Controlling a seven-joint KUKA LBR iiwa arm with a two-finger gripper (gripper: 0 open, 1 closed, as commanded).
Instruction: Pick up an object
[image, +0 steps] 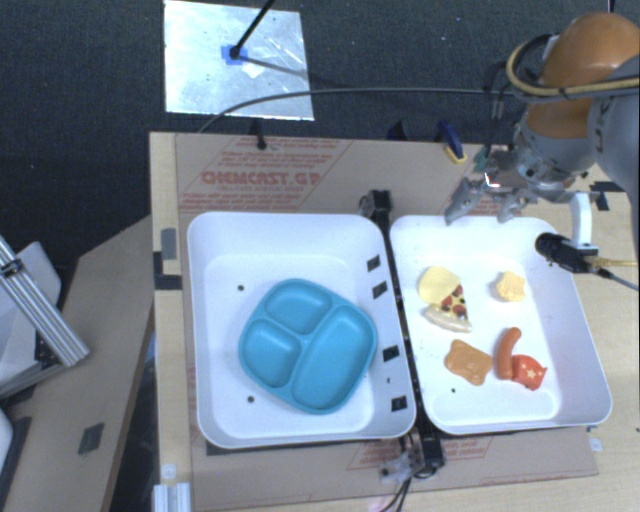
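In the right bin (575, 345) lie several toy foods: a pizza slice (447, 311), a pale yellow round piece (437, 282), a small yellow chunk (510, 286), an orange-brown piece (468, 361), and a sausage (509, 343) beside a red piece (528, 371). My gripper (484, 206) hangs over the far edge of that bin, above and behind the food. Its two grey fingers are spread apart with nothing between them.
The left bin (215, 300) holds a blue divided plate (307, 344). A black hinge strip (388, 300) runs between the bins. Cardboard covers the bench, and a shiny sheet (235, 60) lies at the back left. A metal frame (35, 310) stands at the far left.
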